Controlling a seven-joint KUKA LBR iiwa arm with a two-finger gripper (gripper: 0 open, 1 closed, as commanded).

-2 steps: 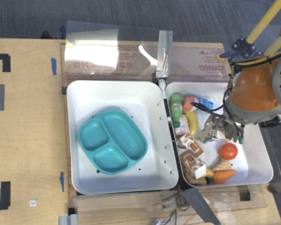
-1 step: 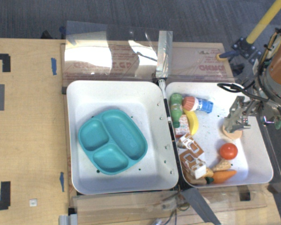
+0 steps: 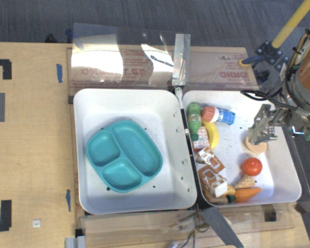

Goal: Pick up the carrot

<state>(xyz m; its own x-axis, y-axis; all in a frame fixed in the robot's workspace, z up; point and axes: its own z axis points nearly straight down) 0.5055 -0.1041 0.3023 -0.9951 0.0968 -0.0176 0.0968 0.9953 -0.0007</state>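
Bench [image 3: 31, 138]: one flat tan surface, carrying two shallow white bins side by side.
Bins: two; the left bin [image 3: 88, 107] is holding one teal divided plate [image 3: 125, 155] with three compartments, and the right bin [image 3: 281, 182] is holding all the toy food.
Arm [image 3: 305, 71]: one, reaching in from the right and hanging over the right bin's far right part.
Gripper [image 3: 262, 134]: one, sitting over a pale round slice [image 3: 256, 147] near the bin's right wall; I cannot tell how far apart it is standing, and nothing is showing up clearly as held.
Step in hand: judging by the layout, the approach is only starting, since the gripper is hovering well apart from the target.
Carrot [image 3: 246, 194]: one, orange, lying on its side at the near edge of the right bin, just below a red tomato [image 3: 252, 166] and touching a tan piece beside it.
Next move: probably travelling toward the near edge, lining up across the carrot's narrow body, then coming down without catching the tomato.
Other small things: one banana [image 3: 213, 135], one green bottle [image 3: 195, 119], one bottle with a blue end [image 3: 218, 114], and two brown-and-white cartons [image 3: 211, 170].
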